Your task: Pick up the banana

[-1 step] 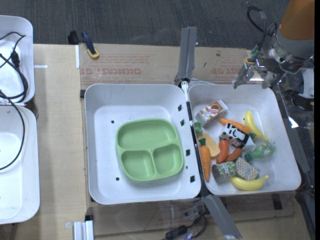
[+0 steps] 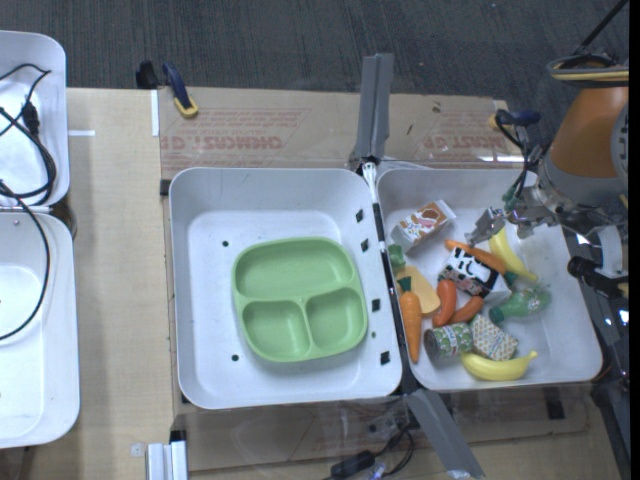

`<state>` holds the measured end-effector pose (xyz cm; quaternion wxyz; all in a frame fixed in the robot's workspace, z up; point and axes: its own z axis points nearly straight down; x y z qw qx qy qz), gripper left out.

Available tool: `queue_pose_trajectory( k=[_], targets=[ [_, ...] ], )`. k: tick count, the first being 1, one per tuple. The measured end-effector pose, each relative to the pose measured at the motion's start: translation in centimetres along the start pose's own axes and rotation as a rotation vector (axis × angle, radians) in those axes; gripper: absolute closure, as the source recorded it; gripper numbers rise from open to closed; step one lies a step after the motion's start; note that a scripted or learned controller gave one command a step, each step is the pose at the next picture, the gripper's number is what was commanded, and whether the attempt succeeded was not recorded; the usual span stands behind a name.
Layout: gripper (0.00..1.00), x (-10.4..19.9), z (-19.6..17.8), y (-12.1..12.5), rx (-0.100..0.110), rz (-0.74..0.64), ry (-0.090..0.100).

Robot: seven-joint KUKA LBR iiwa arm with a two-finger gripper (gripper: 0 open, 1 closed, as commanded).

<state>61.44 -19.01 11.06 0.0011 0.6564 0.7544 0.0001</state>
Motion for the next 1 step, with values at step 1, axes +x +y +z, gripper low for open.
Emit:
queue_pose_trajectory(
  k=[1],
  targets=[
    [0.0,-2.21,0.88,-1.96,-0.019,-0.019,0.002]
  ],
)
